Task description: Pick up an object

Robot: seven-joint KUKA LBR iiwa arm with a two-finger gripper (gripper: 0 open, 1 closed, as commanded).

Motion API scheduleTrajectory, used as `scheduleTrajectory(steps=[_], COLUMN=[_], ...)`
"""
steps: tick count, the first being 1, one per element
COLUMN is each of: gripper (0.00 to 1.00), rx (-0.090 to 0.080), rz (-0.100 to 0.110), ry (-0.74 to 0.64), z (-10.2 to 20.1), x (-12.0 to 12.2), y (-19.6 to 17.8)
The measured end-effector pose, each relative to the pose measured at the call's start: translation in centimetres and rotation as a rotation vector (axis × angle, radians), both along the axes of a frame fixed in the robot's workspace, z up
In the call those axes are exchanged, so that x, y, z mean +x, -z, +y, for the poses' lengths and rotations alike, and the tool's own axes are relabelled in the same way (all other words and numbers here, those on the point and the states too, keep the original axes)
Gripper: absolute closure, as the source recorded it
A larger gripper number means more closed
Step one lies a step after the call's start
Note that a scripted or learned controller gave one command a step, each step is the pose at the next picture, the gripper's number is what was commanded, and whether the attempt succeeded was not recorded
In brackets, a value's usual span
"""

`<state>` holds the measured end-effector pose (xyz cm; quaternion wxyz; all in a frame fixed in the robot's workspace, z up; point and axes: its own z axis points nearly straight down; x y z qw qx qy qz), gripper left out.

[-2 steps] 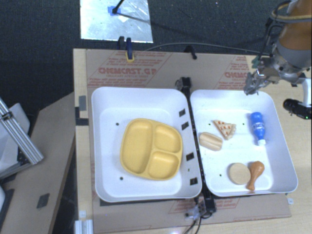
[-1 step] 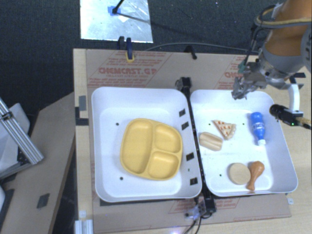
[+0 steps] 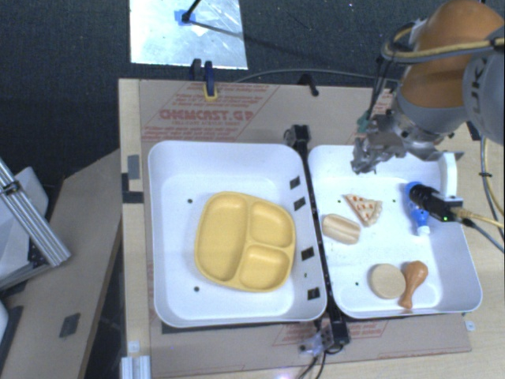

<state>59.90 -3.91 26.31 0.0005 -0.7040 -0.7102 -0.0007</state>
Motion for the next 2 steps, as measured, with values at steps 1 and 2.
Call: scheduleTrajectory(steps=[1, 2], gripper=[1.00, 1.00], rx=[0.000, 0.001], rz=[0.000, 0.002], ry=[0.000, -0.002], z=[4.8, 10.7], x=[-0.3, -2.6], y=[1.4, 2.3])
